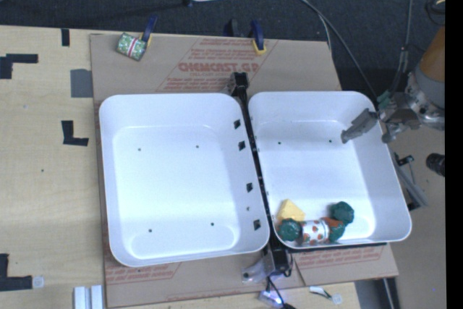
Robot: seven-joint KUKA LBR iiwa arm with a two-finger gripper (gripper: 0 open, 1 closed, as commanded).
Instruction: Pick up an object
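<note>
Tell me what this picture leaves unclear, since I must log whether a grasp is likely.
- Gripper, camera view: small and blurred over the right bin's far right rim; finger state unreadable.
- Arm: cut off by the right edge.
- Pile at the right bin's near wall: yellow piece, green pieces, red-and-white item; too small to identify, overlapping.

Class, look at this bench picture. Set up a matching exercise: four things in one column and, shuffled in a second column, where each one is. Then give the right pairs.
Things
1. yellow piece
2. tool
3. small green patterned box
4. teal ball

Places
A. on the cardboard, beyond the left bin
B. over the right bin's far right part
C. near edge of the right bin, toward the divider
D. near edge of the right bin, toward its right corner

Pairs: 1-C, 2-B, 3-A, 4-D
</note>
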